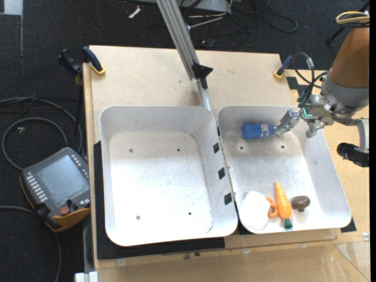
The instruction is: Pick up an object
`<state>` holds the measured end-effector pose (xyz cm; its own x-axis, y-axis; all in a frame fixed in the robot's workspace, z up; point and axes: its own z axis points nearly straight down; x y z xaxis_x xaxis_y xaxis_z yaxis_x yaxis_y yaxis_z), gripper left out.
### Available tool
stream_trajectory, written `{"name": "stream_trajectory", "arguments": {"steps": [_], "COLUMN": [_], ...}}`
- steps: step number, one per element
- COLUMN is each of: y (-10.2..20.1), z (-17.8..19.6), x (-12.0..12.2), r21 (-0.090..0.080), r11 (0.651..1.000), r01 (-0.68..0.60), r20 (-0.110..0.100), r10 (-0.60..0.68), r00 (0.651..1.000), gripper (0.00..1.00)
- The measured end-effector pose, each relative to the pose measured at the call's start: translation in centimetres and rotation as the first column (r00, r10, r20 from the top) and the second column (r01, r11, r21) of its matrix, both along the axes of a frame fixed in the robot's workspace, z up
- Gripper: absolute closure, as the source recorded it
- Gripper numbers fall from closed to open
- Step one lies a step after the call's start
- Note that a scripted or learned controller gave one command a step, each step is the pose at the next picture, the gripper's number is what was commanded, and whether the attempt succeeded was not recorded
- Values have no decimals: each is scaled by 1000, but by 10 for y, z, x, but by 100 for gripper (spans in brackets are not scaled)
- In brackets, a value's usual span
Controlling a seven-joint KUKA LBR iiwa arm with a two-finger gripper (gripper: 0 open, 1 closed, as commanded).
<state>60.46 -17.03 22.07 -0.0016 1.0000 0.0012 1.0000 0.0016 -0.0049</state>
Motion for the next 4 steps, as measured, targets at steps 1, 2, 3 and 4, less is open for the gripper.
{"name": "stream_trajectory", "arguments": {"steps": [1, 2, 3, 4], "y": [0, 2, 2, 2], "z": [3, -41, -105, -127], "x": [1, -3, -3, -4], "r21": [-1, -1, 0, -1], "r11": [1000, 1000, 1000, 1000], "r01": [-1, 2, 2, 2], "r20": [5, 0, -2, 2], "r10": [1, -2, -2, -2], "r00": [1000, 1000, 1000, 1000], "gripper": [0, 0, 0, 0]}}
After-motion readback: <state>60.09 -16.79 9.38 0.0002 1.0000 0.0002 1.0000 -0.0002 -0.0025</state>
